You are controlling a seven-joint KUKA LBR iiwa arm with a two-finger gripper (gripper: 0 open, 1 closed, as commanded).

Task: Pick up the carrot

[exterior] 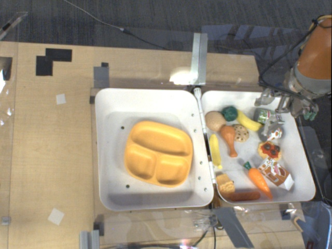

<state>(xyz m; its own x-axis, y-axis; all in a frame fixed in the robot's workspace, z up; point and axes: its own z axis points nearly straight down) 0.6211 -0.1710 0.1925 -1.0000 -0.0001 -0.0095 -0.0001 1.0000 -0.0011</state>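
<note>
Carrot (258, 179) lies untouched low in the right bin (306, 162), so I'm at the approach, gripper (275, 119) well above it, fingers' state beyond telling, probably needing descent toward me.

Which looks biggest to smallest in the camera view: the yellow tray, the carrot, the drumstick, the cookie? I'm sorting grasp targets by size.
1. yellow tray, by far the largest
2. carrot and drumstick, which look alike in size, so unranked
3. cookie, the smallest
</note>
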